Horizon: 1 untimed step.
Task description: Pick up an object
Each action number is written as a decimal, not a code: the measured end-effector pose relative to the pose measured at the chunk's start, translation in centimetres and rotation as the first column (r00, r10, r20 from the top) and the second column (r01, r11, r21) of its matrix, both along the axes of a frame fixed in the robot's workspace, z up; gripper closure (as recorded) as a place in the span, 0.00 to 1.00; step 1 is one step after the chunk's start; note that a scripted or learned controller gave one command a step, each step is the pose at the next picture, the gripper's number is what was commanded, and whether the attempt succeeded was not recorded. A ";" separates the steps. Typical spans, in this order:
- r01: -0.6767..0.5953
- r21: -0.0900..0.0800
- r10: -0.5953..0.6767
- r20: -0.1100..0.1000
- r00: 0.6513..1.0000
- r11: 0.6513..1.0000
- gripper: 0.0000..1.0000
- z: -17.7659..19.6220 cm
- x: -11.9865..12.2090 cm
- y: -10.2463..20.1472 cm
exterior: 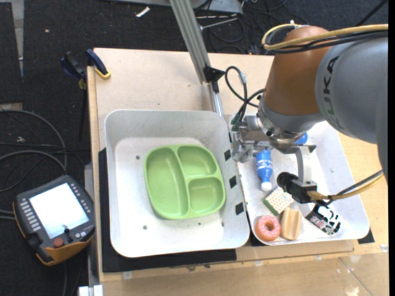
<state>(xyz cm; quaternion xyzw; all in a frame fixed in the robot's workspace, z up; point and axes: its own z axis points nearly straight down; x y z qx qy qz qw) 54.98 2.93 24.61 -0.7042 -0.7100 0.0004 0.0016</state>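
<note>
From the camera view, the gripper (256,145) hangs over the right bin (352,217), largely hidden under the wrist — whether it is wide or narrow, I cannot tell. Just below it lies the blue bottle (264,169), long axis running roughly toward the bin's near edge — the likeliest target. The doughnut (268,227) sits farther off.

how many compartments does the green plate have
3. The green plate lies in the left bin. One long compartment runs down its left side, one sits at its upper right, and one at its lower right. None look hidden.
</note>
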 end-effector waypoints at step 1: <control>-0.001 0.000 0.001 0.002 1.000 1.000 1.00 0.7 -1.2 5.3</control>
